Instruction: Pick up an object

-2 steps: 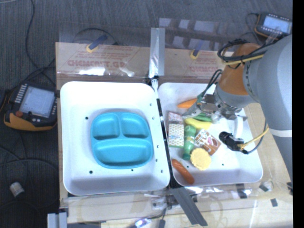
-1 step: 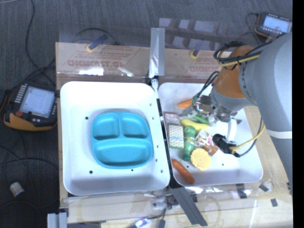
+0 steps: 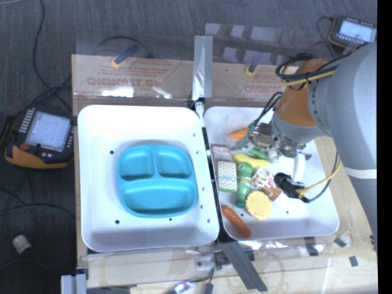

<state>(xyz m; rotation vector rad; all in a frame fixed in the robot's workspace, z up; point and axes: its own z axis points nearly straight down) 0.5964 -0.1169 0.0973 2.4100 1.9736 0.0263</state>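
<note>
A single fixed camera looks down from above the bench at a slant, far enough back to take in both white bins: the left bin [image 3: 92,225] toward nine o'clock, the right bin [image 3: 318,216] toward three o'clock.

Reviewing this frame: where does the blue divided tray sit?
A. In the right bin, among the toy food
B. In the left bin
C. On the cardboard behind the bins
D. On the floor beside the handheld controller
B: the blue divided tray lies flat in the left bin, while the toy food is piled in the right bin.
</note>
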